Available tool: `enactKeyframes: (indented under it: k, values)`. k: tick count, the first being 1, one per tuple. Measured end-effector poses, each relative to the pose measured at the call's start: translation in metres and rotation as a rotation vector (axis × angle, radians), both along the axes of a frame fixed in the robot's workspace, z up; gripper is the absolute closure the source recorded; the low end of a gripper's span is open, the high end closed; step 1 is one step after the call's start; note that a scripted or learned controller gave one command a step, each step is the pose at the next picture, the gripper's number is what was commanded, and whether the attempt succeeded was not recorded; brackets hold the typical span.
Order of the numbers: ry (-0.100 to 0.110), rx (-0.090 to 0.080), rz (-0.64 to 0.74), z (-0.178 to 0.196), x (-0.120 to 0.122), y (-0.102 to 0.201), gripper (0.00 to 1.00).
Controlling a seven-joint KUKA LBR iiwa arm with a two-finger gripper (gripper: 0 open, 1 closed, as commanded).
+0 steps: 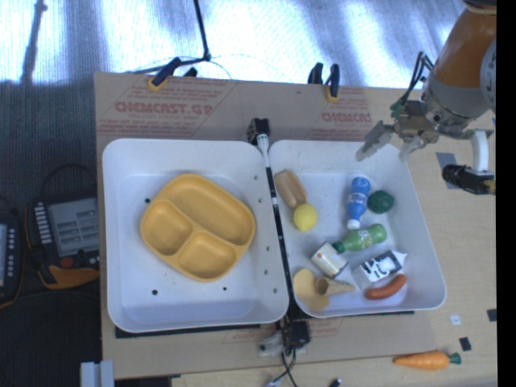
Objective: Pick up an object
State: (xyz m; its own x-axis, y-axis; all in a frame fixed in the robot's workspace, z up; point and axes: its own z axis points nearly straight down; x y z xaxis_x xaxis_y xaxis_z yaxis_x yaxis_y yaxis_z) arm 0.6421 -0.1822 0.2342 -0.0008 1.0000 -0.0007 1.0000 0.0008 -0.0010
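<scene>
Up at the far right corner of the right bin [419, 216], the gripper [390, 145] hangs with its two fingers spread apart and nothing between them. One fingertip sits over the bin's far rim and the other just beyond it, toward the right edge. The grey arm with its orange band [466, 51] comes in from the right edge of the tabletop [468, 240].

All the loose objects lie inside the right bin, on the near side of the gripper. Nearest to it are a small white bottle with a blue cap [358, 199] and, just beside that on its right, a dark green round object [380, 201]; both rest apart from the fingers. A green bottle [363, 239] lies on its side nearer the bin's middle. Against the left wall lies a tan bread roll [290, 188], with a yellow lemon [305, 217] just beside it. A small white carton [329, 260] sits near the middle, touching the green bottle's cap end. Along the near edge are a pale yellow scoop-like piece [310, 287], a black-and-white carton [377, 268] and a red sausage [385, 288] lying just beside the carton.

The left bin [121, 297] carries a yellow divided plate [197, 226], tilted askew in its middle. An orange carrot [426, 361] lies on the tabletop outside the bins, near the front right corner.
</scene>
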Motion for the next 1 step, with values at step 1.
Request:
enactKeyframes:
  k: [1]
  values:
    - [0.002,0.001,0.000,-0.1032,-0.0127,0.0033,0.00]
